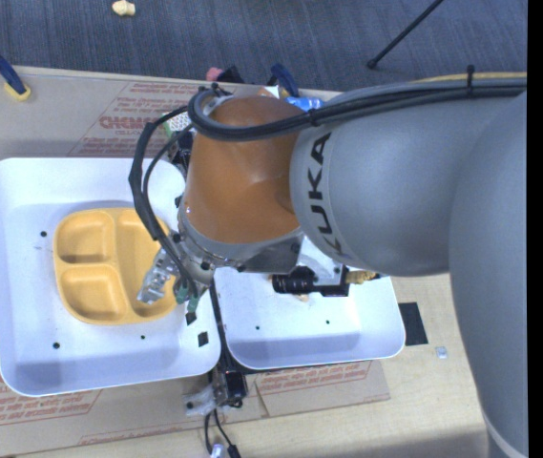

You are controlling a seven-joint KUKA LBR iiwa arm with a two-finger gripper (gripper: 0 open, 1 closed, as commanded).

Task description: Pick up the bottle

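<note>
From the overhead camera, the grey arm (pixel 414 179) is reaching in from the right and leaning across both white bins, its orange band (pixel 242 175) sitting above the divide between them. A black cable (pixel 142 175) is looping out from the wrist on the left side.

The gripper (pixel 161 282) is hanging low over the left bin (pixel 13 256), its metallic tip lying at the right edge of a yellow compartment tray (pixel 99 265). Whether that tip is touching the tray or hovering just above it I cannot tell, and the state of the hand cannot be told either, since the wrist is hiding most of it; nothing is showing between its tips.

The tray is resting in the middle of the left bin, its two visible wells facing up. The right bin (pixel 319 337) is lying largely under the arm, with only its front part showing. A bottle cannot be made out; it may be lying hidden beneath the arm.

The bins are sitting on a brown cardboard sheet (pixel 80 113), with blue clamps (pixel 9 74) at its far edge.
</note>
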